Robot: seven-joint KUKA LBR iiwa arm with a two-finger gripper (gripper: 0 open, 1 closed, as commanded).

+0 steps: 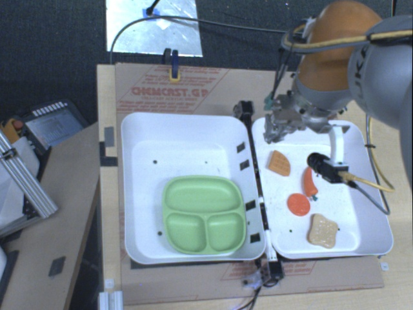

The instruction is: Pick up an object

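The right bin (368, 237) holds four small pieces. An orange wedge-shaped piece (279, 163) lies near its far left. A slim red-orange piece (310, 183) lies in the middle, with a round red slice (298, 204) just in front of it. A tan bread-like piece (322, 231) rests near the front. My gripper (273, 134) hangs over the far left corner of this bin, just above and behind the orange wedge. Nothing shows between its fingers.
The left bin (142, 141) holds a green three-compartment plate (203, 213) in its front half. A black divider strip (253, 173) runs between the bins. A yellow clamp (173, 66) stands at the back of the cardboard base.
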